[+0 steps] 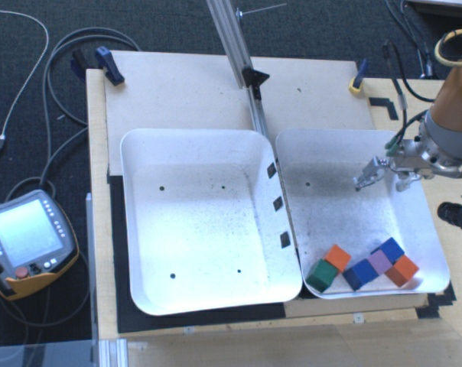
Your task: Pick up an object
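Several small cubes lie in a cluster at the near edge of the right bin: a green cube, an orange cube, a blue cube, a purple cube, a second blue cube and a red-orange cube. My gripper hovers over the far right part of this bin, well behind the cubes. It is open, and nothing sits between its fingers.
The left bin sits beside the right one, with a raised rim between them. A slanted metal pole rises from the far side of the bench. A teach pendant lies on the floor at left.
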You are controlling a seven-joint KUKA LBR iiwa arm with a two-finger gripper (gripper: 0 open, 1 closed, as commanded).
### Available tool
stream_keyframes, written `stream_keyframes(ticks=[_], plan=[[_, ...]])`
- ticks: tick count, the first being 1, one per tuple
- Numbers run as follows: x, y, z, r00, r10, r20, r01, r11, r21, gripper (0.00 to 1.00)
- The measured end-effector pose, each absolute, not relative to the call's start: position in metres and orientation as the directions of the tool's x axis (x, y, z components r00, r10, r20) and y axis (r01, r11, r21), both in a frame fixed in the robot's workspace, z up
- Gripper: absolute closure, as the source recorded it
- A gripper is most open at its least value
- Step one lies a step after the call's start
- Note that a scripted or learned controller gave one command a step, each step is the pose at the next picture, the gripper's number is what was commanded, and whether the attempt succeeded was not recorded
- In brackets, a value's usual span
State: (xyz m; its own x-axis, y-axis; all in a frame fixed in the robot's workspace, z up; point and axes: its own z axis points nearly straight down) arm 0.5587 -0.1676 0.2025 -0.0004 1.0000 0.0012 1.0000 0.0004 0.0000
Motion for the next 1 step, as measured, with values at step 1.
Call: stream_keyframes(ticks=[1], plan=[[0.5188,-0.0975,0.2767,-0.008,1.0,0.002,1.0,0.008,0.007,0.0]])
